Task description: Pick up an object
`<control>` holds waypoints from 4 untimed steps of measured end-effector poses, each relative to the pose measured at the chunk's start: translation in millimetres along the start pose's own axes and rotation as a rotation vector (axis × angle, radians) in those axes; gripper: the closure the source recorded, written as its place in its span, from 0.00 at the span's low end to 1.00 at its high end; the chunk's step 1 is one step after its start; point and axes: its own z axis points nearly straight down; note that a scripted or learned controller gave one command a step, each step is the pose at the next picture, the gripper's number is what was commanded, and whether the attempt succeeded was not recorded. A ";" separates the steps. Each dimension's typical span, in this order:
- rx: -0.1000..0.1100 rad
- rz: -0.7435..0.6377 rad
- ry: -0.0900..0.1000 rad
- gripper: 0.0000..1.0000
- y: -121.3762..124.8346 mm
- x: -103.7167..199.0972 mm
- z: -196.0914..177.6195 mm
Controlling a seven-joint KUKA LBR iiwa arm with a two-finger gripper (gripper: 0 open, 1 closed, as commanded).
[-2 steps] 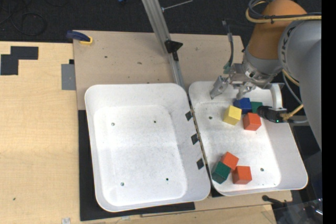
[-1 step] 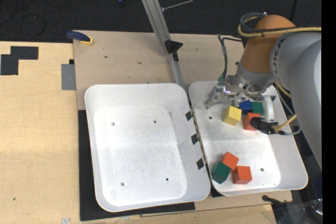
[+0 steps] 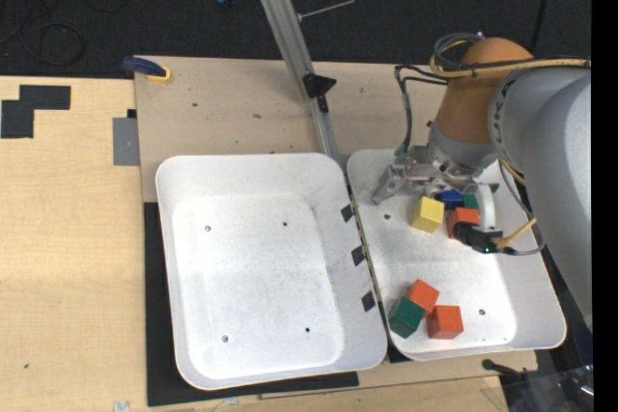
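Observation:
My gripper (image 3: 407, 177) hangs low over the far end of the right bin (image 3: 502, 328), under the orange wrist band. Just in front of it lies a yellow block (image 3: 427, 214), close to the gripper but not visibly held. To the right of that block sit a blue block (image 3: 452, 198), a small green block (image 3: 471, 201) and a red block (image 3: 462, 219), partly hidden by the arm and its cable. Near the bin's front edge lie an orange block (image 3: 422, 294), a green block (image 3: 407, 315) and another orange block (image 3: 445, 320).
The left bin (image 3: 193, 183) adjoins the right one, joined by black clips (image 3: 358, 254). An aluminium rail (image 3: 288, 34) slants down from the back to the bins' far edge. The large grey arm body (image 3: 555, 159) covers the right side.

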 end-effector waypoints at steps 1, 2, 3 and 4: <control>0.000 0.002 0.001 1.00 0.0 -0.6 -10.6; -0.007 0.001 0.000 1.00 -0.1 0.4 -74.3; -0.008 0.001 -0.001 1.00 1.2 -2.6 -138.6; -0.003 -0.002 0.000 1.00 1.4 -3.1 -150.3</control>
